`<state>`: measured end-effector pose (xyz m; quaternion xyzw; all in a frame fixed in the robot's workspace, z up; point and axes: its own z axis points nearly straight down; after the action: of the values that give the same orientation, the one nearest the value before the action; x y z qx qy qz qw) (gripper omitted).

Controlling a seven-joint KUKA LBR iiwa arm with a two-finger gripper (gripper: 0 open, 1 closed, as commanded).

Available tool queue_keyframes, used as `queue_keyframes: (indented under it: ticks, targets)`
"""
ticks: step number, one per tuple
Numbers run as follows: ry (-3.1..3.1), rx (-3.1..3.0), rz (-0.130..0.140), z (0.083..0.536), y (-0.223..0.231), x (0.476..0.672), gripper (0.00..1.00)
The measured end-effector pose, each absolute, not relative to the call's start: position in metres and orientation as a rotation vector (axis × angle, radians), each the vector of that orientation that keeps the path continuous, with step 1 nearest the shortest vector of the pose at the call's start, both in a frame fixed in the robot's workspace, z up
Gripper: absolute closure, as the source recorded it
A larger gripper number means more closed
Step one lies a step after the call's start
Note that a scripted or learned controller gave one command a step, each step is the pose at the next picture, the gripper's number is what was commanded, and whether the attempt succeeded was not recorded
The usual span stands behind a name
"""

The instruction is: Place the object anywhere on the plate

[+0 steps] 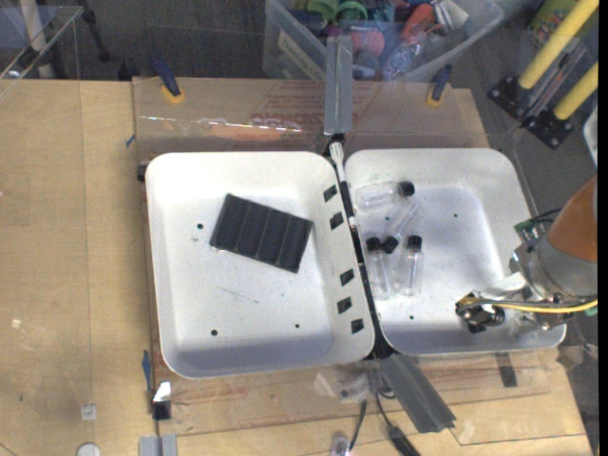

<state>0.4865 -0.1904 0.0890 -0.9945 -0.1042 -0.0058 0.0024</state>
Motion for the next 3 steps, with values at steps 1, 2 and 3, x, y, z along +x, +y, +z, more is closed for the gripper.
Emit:
queue_keyframes:
  ticks: [1,2,3]
  targets:
    - [-0.355,-3.081,-0.014,0.088,-0.203,0.488,1.00]
    - [-0.342,-3.100,-0.017,0.088,-0.198,0.487,1.00]
    - [-0.329,-3.121,-0.014,0.089,-0.109,0.483,1.00]
